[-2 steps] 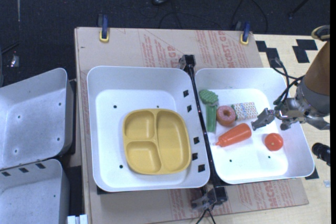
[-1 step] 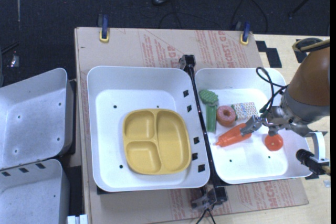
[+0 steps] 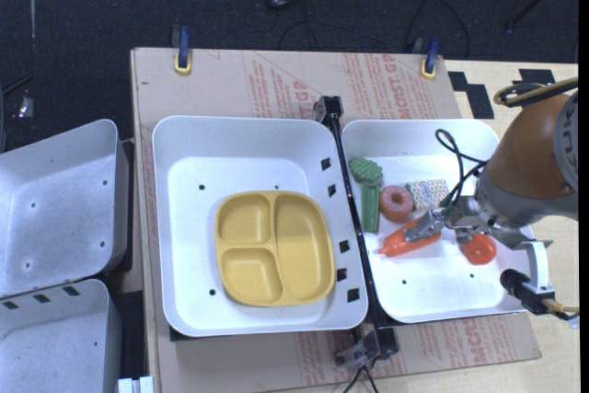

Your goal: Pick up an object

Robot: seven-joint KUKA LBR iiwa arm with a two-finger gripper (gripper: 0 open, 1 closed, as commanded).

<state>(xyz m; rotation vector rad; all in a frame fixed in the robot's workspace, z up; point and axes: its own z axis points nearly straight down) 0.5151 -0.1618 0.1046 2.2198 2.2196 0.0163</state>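
The gripper (image 3: 433, 224) sat low in the right bin (image 3: 419, 301), at the right of the frame, its fingers closed on the carrot (image 3: 407, 240), an orange piece pointing down and left. A red tomato (image 3: 479, 248) lay just right of the gripper. Just above and left of the carrot were a pink doughnut (image 3: 398, 202), a patterned square block (image 3: 429, 192) and a green vegetable (image 3: 368, 190) near the bin's left wall. In the left bin (image 3: 184, 198), a yellow divided plate (image 3: 274, 247) rested at centre.
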